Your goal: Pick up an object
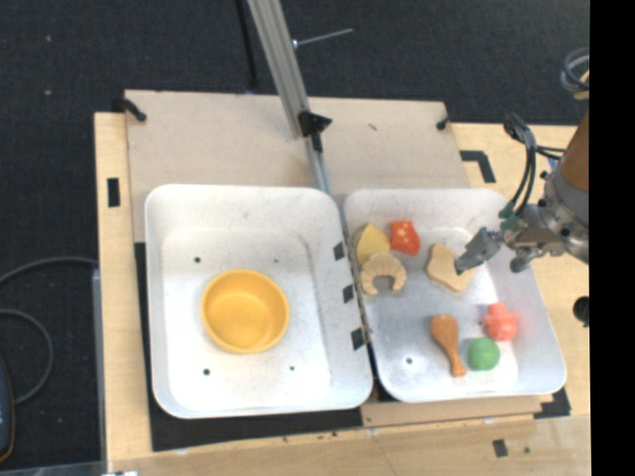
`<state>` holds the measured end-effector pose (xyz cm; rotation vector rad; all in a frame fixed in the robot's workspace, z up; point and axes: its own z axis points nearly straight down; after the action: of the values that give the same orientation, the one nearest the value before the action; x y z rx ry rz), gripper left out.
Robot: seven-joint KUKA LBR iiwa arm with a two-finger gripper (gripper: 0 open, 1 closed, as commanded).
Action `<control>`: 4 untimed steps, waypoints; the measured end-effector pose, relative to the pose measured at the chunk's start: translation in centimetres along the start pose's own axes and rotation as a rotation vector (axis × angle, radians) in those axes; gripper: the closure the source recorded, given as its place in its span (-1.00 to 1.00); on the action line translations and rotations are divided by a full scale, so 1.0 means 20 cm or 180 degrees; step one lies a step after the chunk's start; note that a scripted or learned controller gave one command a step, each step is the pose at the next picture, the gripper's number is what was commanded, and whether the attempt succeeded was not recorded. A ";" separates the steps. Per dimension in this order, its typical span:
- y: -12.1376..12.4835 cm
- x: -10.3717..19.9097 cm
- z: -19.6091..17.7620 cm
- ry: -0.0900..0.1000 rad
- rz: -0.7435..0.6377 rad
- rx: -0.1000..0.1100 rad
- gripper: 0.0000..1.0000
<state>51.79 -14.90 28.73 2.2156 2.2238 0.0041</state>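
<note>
Bench (pixel 228 137) of pale board on dark carpet (pixel 99 38) — gripper (pixel 493 249) spread.

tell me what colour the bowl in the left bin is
Yellow-orange; the bowl shows clearly in the camera view.

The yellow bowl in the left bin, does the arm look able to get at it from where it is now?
Probably yes. The yellow bowl sits alone in the left bin with nothing over it; the end effector is over the right bin, so it must cross over.
</note>
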 end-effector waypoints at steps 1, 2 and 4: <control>0.00 0.00 0.00 0.0000 0.0003 -0.0001 -1.00; 0.00 -0.02 0.21 -0.0007 0.0015 0.0017 -1.00; 0.03 -0.04 0.74 -0.0004 0.0018 0.0007 -1.00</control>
<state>52.35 -15.68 14.03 2.2224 2.2181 0.0003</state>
